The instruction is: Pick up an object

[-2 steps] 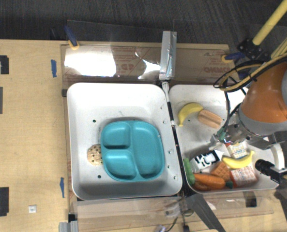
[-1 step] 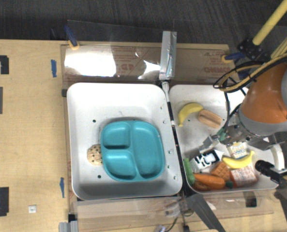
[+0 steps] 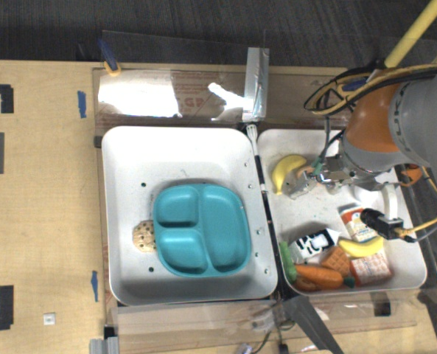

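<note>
- We see the pincer (image 3: 301,185) low in the right bin (image 3: 417,271), right beside a yellow lemon (image 3: 286,169) near the bin's left wall.
- We cannot tell how the pincer is set.
- A banana (image 3: 362,246), a carrot (image 3: 319,275) and small boxes crowd the near corner.
- In the left bin (image 3: 130,153), a teal divided tray (image 3: 201,228) touches a cookie (image 3: 144,235).

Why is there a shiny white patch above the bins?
In the camera view, that patch is glare from light bouncing off the clear sheet behind the left bin; the teal tray casts a soft shadow along its top edge, and the hand looks slightly blurry beside the yellow lemon.
</note>
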`<state>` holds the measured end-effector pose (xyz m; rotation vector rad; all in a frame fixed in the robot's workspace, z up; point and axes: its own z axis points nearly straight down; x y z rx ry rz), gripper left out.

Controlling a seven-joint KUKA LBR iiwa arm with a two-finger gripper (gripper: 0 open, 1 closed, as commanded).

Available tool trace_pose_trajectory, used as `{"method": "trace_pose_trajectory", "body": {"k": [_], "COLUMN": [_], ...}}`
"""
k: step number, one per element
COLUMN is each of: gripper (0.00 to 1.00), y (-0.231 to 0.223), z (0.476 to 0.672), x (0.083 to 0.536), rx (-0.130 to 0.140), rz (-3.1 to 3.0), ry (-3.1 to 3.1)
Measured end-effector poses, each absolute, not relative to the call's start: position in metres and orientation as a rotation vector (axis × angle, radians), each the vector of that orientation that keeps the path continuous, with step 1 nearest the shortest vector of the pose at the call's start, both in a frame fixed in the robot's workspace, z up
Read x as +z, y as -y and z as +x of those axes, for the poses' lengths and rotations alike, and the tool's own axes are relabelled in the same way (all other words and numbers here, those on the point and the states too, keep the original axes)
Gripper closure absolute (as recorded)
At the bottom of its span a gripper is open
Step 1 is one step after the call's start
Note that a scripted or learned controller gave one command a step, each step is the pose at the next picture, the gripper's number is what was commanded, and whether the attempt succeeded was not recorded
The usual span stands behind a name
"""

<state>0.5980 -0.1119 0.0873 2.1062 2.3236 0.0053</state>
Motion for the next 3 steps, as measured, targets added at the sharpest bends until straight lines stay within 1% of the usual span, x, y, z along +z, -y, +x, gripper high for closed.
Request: {"method": "trace_pose_trajectory", "body": {"k": [1, 2, 3], "gripper": [0.0, 1.0, 1.0], "y": [0.112, 0.11, 0.059], "z": [0.658, 0.66, 0.668], "x": [0.088, 0.101, 0.188], "rx": [-0.004, 0.002, 0.008], "rz": [2.037, 2.027, 2.246], "ry": [-2.394, -2.393, -2.189]}}
